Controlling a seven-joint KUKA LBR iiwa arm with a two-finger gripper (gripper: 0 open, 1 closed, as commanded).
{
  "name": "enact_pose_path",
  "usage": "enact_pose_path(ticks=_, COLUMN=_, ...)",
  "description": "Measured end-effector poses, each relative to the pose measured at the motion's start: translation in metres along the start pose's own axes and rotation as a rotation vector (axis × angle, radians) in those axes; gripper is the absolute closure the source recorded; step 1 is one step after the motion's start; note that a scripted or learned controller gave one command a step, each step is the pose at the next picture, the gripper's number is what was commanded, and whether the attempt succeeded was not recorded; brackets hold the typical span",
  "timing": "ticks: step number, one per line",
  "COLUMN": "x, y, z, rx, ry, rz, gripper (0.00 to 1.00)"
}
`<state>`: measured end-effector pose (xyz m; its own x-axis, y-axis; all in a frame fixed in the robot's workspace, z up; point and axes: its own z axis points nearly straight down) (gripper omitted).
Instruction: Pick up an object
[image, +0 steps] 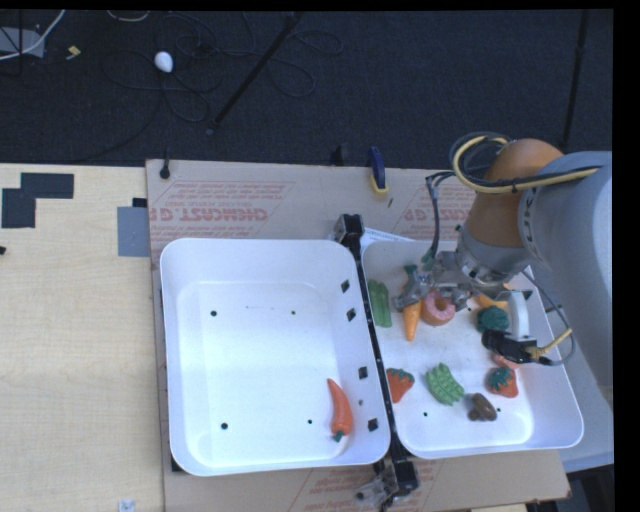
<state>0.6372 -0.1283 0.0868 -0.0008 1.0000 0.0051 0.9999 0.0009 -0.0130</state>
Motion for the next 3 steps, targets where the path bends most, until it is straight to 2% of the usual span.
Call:
enact_pose_path(ticks=1, x=-0.001, y=-0.001, z=-0.01, rx=0.002, ry=-0.002, rz=-0.002, gripper=1.0)
enact_pose_path(ticks=2, x=-0.026, y=0.006, z=-0.062, rx=-0.013, ry=-0.005, rz=0.001, gripper=1.0)
enact_pose_path(ticks=3, x=0.023, y=0.005, z=-0.145, rx=-0.012, ry=-0.005, rz=-0.001, gripper=1.0)
